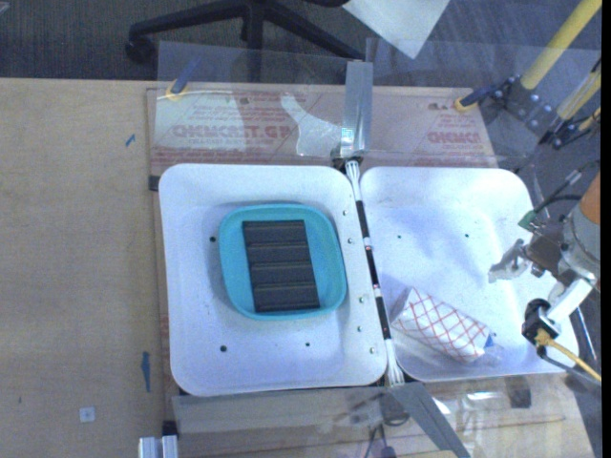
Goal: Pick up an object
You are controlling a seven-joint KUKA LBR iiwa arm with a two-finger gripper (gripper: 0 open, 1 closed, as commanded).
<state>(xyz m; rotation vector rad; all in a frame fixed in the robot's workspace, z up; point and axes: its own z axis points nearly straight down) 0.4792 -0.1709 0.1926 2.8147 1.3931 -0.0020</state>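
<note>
In the bins, one teal tray (281, 260), one checked carton (441, 325)

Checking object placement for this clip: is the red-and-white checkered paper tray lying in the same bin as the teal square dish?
No, the red-and-white checkered paper tray lies in the right white bin, while the teal square dish sits in the left white bin.

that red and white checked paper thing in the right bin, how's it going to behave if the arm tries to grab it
The checked paper tray looks thin and folded, so it would probably crumple or flex under a pinch. It seems light for its size, so a nudge may slide it across the smooth right bin. Lying low near the bin's front wall, it may be awkward to get under.
</note>
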